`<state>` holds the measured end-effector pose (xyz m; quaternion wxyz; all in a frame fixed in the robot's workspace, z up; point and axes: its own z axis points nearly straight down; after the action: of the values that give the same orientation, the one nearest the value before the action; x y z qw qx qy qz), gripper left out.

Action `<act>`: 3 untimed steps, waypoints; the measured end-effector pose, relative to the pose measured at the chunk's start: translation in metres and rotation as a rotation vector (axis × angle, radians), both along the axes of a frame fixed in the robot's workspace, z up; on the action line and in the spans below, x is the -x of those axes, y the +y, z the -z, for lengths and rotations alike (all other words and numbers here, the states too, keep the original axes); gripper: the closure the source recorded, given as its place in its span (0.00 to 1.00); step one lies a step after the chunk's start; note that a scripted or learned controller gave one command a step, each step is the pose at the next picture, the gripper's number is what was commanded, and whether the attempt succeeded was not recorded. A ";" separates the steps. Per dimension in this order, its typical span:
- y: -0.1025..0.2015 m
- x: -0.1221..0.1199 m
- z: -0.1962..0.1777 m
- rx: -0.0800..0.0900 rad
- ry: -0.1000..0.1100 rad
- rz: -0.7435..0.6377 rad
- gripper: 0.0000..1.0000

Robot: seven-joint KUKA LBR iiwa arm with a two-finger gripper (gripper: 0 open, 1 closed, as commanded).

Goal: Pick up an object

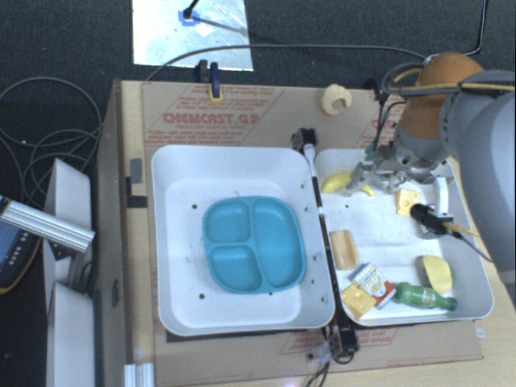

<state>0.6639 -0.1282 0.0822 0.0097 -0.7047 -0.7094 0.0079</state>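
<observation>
Likely target: yellow toy banana [334,184], lying flat in far-left corner of right bin [379,232], close to the wall shared w/ left bin [173,216]. Judged light & stiff, prob. hollow plastic. Smooth, curved skin, so apt to slip or roll out of a pinch. Not fragile. Best taken across the thick middle, at right angles to its length, not at the tapered ends. Little room on the wall side for a grasp from that direction.

Gripper [372,176] just right of banana, at or over its nearer end. Touching or merely above: can't tell from this slanted view. Spread or pressed together: can't tell either. Nothing seen held. Judged early in task, approx. at approach stage, pick not yet made.

Further out in same bin: pale-yellow cheese wedge [408,201] just beyond gripper to the right. Brown bread-like block [344,249] nearer the camera, by the divider. Printed snack packet [372,280], green bottle [425,297] & yellow fruit slice [436,273] toward the near edge, all well apart from banana. No clutter touching target, so a clean descent looks possible. In left bin, blue divided plate [254,243], no part in this grab.
</observation>
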 end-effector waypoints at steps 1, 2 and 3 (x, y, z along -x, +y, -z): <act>0.039 0.041 -0.002 0.002 -0.026 0.002 0.00; 0.015 0.002 -0.001 -0.001 -0.005 -0.001 0.00; 0.010 0.000 0.000 -0.004 0.003 -0.001 0.00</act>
<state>0.6638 -0.1177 0.0820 0.0122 -0.7044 -0.7097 0.0073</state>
